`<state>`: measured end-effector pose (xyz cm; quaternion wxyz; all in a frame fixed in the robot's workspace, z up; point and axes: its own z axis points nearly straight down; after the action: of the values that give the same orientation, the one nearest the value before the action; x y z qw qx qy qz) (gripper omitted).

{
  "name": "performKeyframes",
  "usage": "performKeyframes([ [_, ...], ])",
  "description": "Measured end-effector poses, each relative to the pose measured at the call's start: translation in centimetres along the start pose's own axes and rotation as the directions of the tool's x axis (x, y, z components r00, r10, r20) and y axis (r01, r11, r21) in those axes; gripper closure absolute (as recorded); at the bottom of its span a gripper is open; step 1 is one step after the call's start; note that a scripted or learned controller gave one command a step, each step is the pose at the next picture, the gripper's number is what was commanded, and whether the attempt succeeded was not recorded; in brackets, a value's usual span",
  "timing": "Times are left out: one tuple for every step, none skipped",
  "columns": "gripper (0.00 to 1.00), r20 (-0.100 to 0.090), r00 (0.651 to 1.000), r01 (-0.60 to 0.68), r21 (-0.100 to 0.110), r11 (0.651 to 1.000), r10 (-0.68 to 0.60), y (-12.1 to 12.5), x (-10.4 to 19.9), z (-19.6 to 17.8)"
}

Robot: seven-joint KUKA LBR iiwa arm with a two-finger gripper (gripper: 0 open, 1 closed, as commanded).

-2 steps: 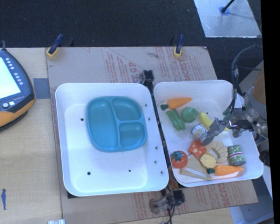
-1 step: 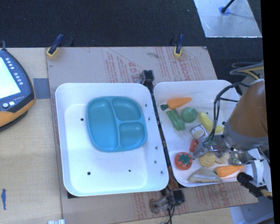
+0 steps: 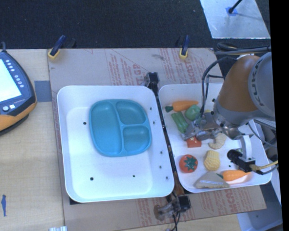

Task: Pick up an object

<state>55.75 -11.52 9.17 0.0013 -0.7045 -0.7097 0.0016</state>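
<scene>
Wooden worktop (image 3: 25, 159) bears two white bins. Left bin (image 3: 80, 185) holds blue divided plastic plate (image 3: 120, 127). Right bin (image 3: 265, 178) holds toy foods. End effector (image 3: 202, 132) low beside small red block (image 3: 194, 142); grip state indiscernible. Nothing lifted; pick not done.

You see a blue divided plate (image 3: 120, 127) in a white bin (image 3: 69, 156), an orange carrot (image 3: 185, 105), a red tomato (image 3: 188, 163), yellow corn (image 3: 211, 159).
</scene>
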Motion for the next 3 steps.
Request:
performKeyframes([
  [1.00,0.001,1.000,0.001,0.003,1.000,-0.001,-0.1,-0.2,-1.0],
  [1.00,-0.001,1.000,-0.003,-0.002,1.000,0.003,-3.8,4.6,-11.9],
  [1.00,-0.001,1.000,-0.003,0.000,1.000,0.003,-2.0,9.1,-15.1],
])
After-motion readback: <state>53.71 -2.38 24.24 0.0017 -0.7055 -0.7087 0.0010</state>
